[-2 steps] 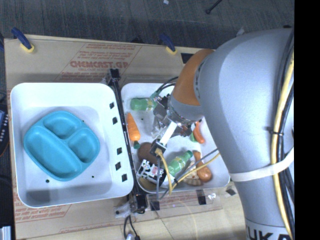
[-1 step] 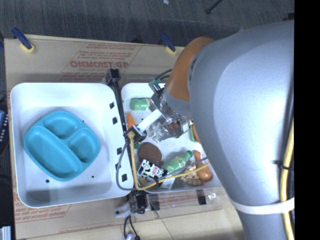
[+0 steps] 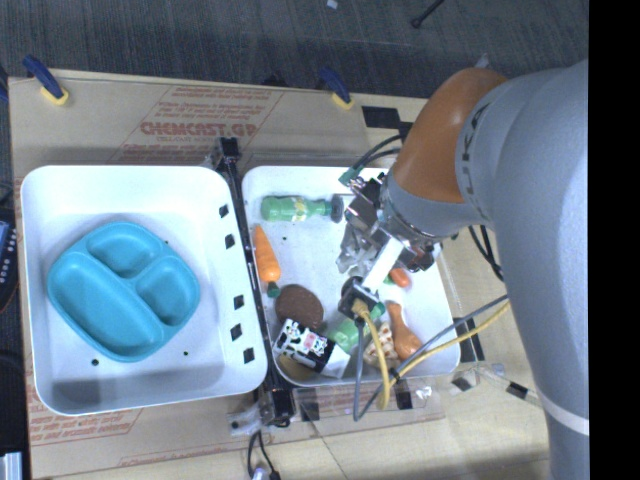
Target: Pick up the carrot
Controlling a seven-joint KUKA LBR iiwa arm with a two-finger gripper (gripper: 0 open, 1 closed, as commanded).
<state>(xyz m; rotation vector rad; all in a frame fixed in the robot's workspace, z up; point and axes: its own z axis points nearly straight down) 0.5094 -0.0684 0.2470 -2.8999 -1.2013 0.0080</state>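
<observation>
The carrot (image 3: 266, 255) lies in the right bin (image 3: 437, 293), pressed along its left wall, thick end up near the green bottle (image 3: 295, 208) and thin end down toward a brown round thing (image 3: 299, 303). My gripper (image 3: 352, 256) hangs over the middle of that bin, apart from the carrot, with bare white floor between us. I cannot tell from here how wide it stands, and I see nothing held in it.

The wall is my chief worry. With the carrot lying so close against it, there is little room on that side, and I judge I could come down on the rim or on the carrot's back and only shove it. It is also slim and tapered (likely smooth plastic), so a hold near the tip may squirt it out. Coming in too high risks nudging the bottle, too low the brown thing. A small orange piece (image 3: 400, 278) sits just beside my wrist, and it could pass for the target.
</observation>
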